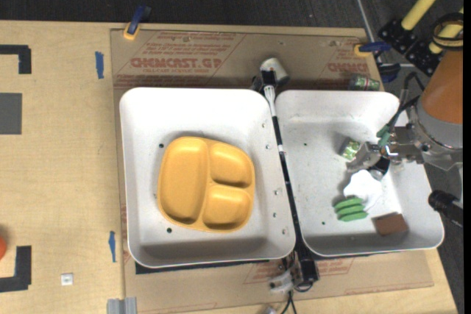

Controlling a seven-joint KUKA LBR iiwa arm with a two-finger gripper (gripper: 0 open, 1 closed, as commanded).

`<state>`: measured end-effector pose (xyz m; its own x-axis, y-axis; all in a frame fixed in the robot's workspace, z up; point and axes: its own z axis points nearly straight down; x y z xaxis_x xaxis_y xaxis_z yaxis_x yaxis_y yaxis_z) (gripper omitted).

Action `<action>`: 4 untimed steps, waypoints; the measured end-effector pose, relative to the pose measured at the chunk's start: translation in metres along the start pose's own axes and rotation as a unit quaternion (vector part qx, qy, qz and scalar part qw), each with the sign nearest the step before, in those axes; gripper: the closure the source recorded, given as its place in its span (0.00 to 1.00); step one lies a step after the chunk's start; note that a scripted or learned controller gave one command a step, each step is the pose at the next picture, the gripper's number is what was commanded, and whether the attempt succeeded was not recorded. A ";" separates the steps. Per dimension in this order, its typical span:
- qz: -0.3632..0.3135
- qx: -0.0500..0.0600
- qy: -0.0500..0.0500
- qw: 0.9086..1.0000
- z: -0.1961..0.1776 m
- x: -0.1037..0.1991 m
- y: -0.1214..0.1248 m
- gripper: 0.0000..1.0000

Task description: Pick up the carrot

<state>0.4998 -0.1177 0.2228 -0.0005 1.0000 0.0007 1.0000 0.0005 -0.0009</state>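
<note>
You are looking at one legible marking: "CHEMCAST GP", printing in red capitals on the brown sheet [176, 55] lying under the left bin [132, 158], just beyond its far rim. Smaller red lines around it are showing too blurred to read.

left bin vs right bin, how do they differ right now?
The left bin holds one large yellow divided plate; the right bin holds several small items, among them a green ridged piece and a brown block. The gripper is over the right bin, not the left bin. Both are shallow, white and set side by side.
</note>
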 end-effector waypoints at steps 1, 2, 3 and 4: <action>0.000 -0.001 0.000 1.000 -0.010 0.000 0.001 1.00; 0.077 0.001 0.000 0.997 0.021 0.053 -0.021 1.00; 0.214 -0.001 0.000 0.977 -0.002 0.100 -0.020 1.00; 0.297 0.002 0.000 0.955 0.037 0.159 -0.018 1.00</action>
<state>0.4820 0.0413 0.1855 0.5666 0.8240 -0.0012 0.8240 -0.5666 -0.0046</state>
